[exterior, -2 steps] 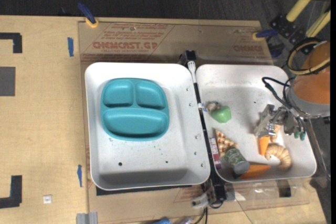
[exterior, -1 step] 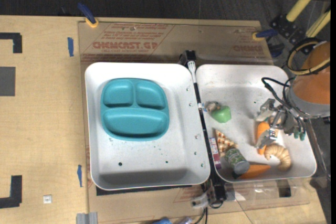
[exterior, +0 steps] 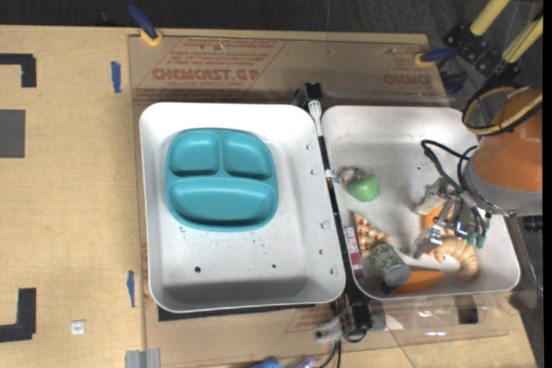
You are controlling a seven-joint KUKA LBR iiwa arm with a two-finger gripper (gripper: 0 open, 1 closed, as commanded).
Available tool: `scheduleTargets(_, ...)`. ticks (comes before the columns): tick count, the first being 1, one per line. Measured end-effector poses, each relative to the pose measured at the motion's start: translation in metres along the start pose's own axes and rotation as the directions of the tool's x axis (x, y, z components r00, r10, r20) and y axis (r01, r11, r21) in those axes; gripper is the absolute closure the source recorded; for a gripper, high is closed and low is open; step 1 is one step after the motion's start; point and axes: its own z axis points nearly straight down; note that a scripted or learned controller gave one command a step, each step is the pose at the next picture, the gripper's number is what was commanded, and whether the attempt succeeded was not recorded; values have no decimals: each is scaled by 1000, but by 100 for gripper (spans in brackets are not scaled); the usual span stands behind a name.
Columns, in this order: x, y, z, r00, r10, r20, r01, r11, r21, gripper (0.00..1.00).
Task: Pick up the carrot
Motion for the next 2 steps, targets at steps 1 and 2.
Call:
scheduleTargets(1,-3,2,-13,1000,-2,10,2,1000,-2,100)
scheduleTargets(2,-3,2,-12,1000,-3,9,3,1000,-2,0)
